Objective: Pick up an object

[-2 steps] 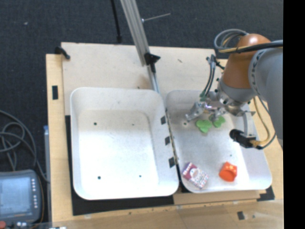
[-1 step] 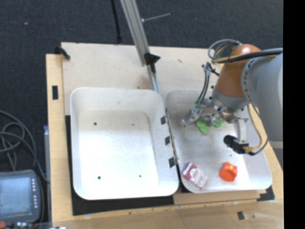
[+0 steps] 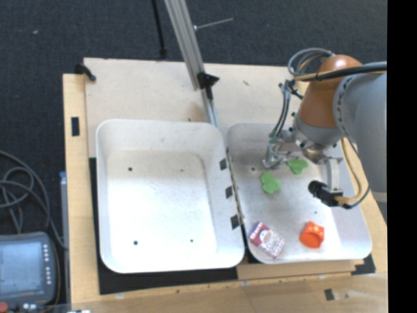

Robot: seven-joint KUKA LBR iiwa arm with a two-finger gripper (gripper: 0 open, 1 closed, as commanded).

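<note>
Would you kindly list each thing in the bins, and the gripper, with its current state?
gripper: low over the right bin, nothing visibly held.
right bin: holds four items.
green piece: lying loose, just below the gripper.
second green piece: lying beside the gripper.
orange cup: tipped on its side.
patterned packet: lying flat near the front rim.

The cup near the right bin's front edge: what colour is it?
Orange. The cup shows best in the camera view.

Four objects lie in the right bin (image 3: pixel 355 240) (gripper (image 3: pixel 273 156) above its far side), beside the left bin (image 3: pixel 111 142).
</note>
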